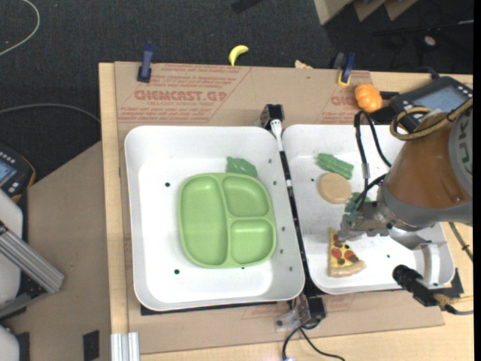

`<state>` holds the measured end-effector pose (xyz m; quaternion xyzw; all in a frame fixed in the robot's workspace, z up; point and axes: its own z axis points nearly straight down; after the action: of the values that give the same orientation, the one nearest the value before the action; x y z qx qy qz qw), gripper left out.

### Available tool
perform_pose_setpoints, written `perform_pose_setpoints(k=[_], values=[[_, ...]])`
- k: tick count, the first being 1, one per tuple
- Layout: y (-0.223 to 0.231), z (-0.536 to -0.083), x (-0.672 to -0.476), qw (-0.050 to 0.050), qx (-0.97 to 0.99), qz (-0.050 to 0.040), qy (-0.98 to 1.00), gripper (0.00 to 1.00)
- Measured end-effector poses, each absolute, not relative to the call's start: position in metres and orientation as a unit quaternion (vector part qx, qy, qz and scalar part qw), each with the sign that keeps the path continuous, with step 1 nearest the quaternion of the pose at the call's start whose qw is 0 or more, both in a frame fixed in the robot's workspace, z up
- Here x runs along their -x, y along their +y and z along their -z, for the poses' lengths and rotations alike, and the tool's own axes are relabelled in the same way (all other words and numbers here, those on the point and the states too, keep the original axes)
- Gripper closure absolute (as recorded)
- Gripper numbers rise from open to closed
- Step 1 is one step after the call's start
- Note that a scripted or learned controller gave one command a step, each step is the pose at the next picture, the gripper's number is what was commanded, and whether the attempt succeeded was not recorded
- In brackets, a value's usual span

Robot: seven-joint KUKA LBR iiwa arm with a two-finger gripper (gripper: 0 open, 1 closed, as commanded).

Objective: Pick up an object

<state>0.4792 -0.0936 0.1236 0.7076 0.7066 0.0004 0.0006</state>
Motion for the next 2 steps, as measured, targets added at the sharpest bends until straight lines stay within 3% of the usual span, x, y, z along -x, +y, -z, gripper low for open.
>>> perform_pose_setpoints(k=[1, 2], values=[[-0.039, -0.188, -0.480, 0.002, -0.705, -0.0024, 0.709, 1.00], [-0.016, -0.336, -0.481, 0.006, -0.705, -0.0065, 0.709, 1.00]])
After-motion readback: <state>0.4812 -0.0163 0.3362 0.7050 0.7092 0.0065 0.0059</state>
